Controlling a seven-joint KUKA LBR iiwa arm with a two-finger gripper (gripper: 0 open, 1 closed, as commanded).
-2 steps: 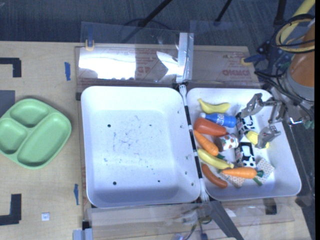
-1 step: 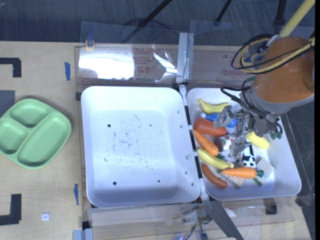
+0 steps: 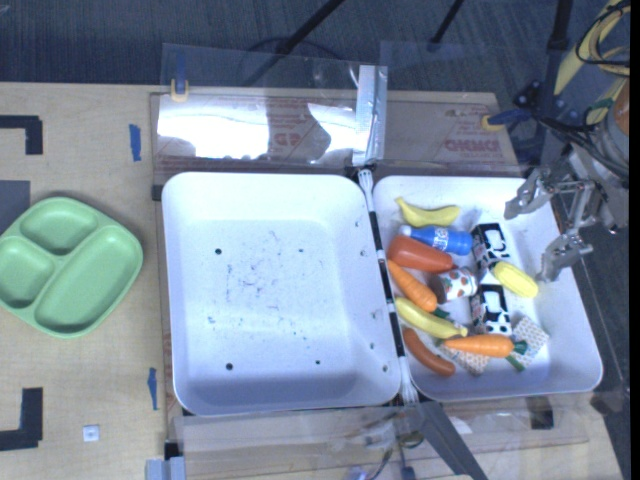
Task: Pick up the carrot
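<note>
**Toy food crowds right bin; gripper hangs spread at its far edge**

Seen from above, two shallow white bins sit side by side on a wooden bench. The left bin (image 3: 265,288) shows a bare floor w/ faint blue scuffs and a few dark dots. The right bin (image 3: 570,338) holds a jumble of toy food, packed toward its left wall. At the top lies a yellow banana (image 3: 428,211); just below it a blue-and-white bottle (image 3: 440,239), then a long red-orange pepper-like piece (image 3: 420,256). A carrot (image 3: 412,286) lies slantwise below that, by the divider, w/ a second banana (image 3: 428,319) touching its lower end. A reddish sausage (image 3: 428,353) sits near the bin's front-left corner. Another carrot (image 3: 484,346), green top pointing right, rests across a checked packet near the front. A lemon (image 3: 516,279) and two black-and-white cartons lie right of centre.

The gripper (image 3: 550,230) hangs over the right bin's right side, fingers spread apart, pinching nothing, well apart from both carrots.

On the bench, left of the bins, rests a green three-section plate (image 3: 66,265).
</note>
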